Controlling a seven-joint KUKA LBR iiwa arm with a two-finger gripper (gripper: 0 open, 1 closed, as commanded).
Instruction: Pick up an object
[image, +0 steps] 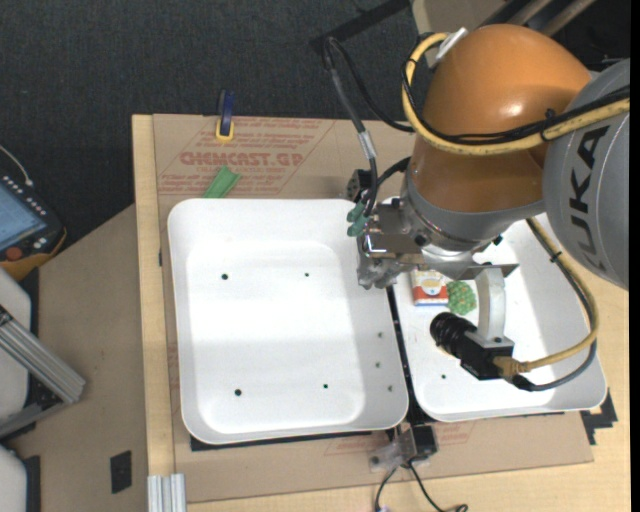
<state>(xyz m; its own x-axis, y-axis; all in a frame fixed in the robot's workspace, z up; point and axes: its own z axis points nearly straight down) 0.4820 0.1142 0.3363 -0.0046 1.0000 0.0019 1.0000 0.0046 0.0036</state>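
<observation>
Worktop (150, 300) carries two white bins; my claw (440, 285) hangs over the right bin (570, 370) above a red-white box (430, 292) and green ball (461, 296), grip state unreadable.

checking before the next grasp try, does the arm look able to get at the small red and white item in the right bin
Probably yes. The arm hangs directly over the right bin, and the red and white item lies just below its wrist beside a green object. That close neighbour could crowd a clean grasp.
</observation>
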